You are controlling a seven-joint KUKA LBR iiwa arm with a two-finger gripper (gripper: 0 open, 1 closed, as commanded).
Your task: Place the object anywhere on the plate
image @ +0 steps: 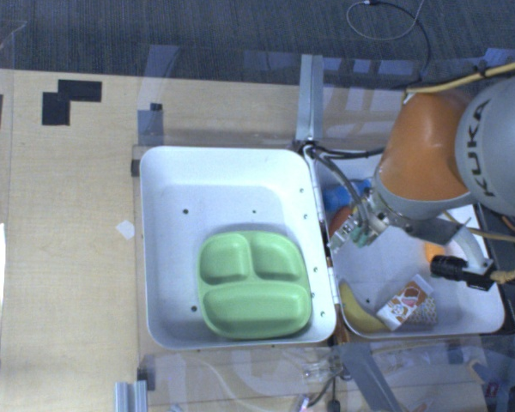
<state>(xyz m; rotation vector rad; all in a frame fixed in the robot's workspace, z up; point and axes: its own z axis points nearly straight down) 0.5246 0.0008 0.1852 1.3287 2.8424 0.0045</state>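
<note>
Early days by the look of it. Green plate (254, 283) sitting bare in the left bin (167, 230), well off to one side of the hand (358, 228), across the wall between the bins. Hand low in the right bin (489, 320), tucked under the orange wrist; can't tell whether it's open or closed, or gripping anything. Loose stuff lying just beside and below it: blue item (336, 198), yellow banana-ish thing (358, 309), small printed box (409, 304), orange bit (435, 251). No telling which one is the object. Probably everything left: grab, lift, carry over, drop on plate.
</note>
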